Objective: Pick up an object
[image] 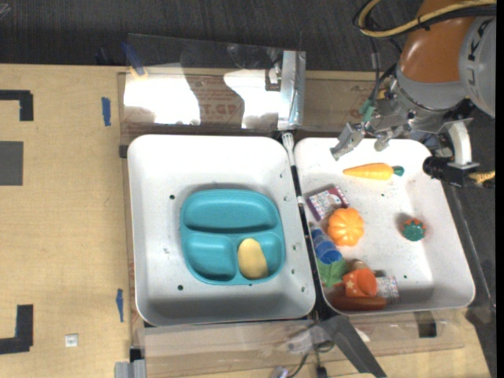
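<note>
My gripper hangs over the far edge of the right bin, open, with nothing between its fingers. An orange carrot lies just below it. Nearer the front lie a small orange pumpkin and a purple packet. A small red and green fruit lies apart to the right. At the bin's front left corner a blue item, a green item and an orange-red item crowd together.
The left bin holds a teal divided plate with a yellow oval fruit in its front right compartment. A clear plastic sheet and a metal bracket stand behind the bins. Cables loop above the arm.
</note>
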